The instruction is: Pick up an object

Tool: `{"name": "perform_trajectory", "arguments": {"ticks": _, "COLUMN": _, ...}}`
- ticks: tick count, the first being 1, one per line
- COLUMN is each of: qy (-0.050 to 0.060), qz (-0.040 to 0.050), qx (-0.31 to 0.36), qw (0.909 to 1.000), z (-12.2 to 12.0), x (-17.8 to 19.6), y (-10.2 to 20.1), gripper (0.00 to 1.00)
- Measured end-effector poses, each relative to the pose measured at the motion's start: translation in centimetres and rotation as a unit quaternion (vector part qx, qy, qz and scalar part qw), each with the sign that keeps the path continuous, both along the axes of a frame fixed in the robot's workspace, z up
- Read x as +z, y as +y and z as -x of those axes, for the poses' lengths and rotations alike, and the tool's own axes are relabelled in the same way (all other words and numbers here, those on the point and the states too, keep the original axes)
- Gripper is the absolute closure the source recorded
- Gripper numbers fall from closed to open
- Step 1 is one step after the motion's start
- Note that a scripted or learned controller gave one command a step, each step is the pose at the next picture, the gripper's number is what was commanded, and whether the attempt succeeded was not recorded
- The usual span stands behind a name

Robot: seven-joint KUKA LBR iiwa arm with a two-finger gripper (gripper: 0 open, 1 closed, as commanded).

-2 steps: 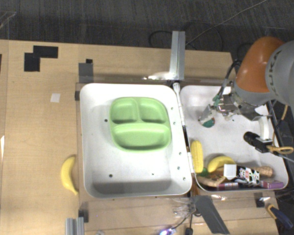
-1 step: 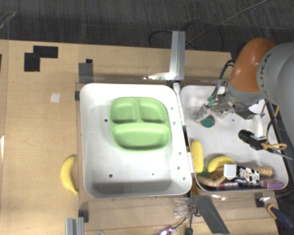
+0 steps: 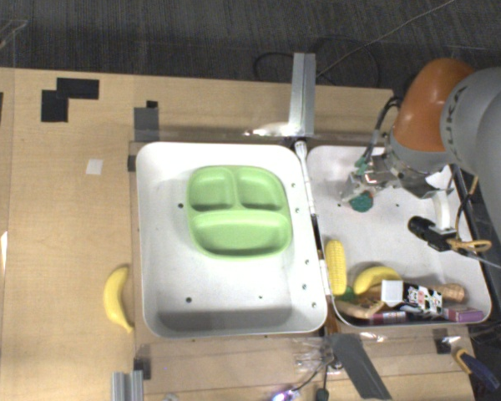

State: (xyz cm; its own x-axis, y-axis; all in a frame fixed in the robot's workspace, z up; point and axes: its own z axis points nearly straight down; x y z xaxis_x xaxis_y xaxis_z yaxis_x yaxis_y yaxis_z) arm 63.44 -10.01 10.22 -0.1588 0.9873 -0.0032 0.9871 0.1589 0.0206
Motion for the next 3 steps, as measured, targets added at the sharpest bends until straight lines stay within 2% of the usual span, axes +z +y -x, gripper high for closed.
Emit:
{"name": "perform_trajectory", "arguments": {"ticks": 1, "qy": 0.000, "qz": 0.0000, "qx": 0.000, "qw": 1.0000, "z": 0.0, "x": 0.0, "y": 0.0, "gripper": 0.00}}
{"name": "perform_trajectory", "arguments": {"ticks": 2, "qy": -0.004, "qz": -0.0002, "qx": 0.001, "qw": 1.0000, "z": -0.2, "x": 1.3, "y": 0.1, "gripper": 1.00}}
{"name": "perform_trajectory", "arguments": {"ticks": 3, "qy": 0.007, "qz": -0.0004, "qx": -0.021, "qw": 0.9998, "z": -2.6, "x": 8.5, "y": 5.0, "gripper": 1.00}}
